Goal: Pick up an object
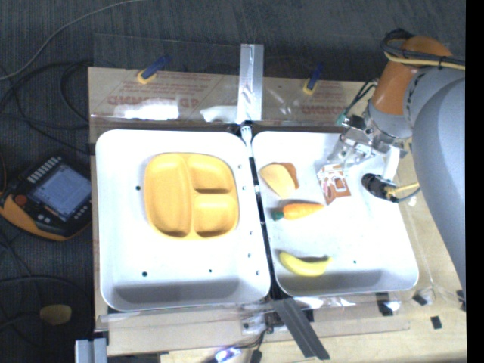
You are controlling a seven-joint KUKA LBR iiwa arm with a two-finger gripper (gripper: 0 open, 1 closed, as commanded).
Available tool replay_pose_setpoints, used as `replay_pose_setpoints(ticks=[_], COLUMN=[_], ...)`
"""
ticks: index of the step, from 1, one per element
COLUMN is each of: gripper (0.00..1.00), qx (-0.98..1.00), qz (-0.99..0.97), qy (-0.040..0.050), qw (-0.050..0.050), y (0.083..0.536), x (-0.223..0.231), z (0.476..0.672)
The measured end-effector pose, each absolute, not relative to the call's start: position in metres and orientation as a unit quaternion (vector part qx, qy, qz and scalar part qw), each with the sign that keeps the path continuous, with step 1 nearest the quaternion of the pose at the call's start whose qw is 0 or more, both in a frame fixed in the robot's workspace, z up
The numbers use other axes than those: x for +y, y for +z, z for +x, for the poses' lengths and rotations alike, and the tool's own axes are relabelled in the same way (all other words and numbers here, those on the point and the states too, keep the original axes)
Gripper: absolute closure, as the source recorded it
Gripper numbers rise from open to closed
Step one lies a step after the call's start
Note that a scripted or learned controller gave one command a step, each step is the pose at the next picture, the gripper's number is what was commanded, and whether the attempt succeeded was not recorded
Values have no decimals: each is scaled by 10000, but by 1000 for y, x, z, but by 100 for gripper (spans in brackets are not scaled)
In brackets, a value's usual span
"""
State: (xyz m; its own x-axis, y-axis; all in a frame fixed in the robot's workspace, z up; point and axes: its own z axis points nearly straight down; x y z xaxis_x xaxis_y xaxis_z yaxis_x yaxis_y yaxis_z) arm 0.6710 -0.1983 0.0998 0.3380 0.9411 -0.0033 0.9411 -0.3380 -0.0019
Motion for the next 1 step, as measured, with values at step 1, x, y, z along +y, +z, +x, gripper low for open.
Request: replay_pose_setpoints(ticks=[1], gripper=[100], qx=[5871], qz=[8095], qy=[-5], qw=[2], y=[204], x=[-160], z=[669])
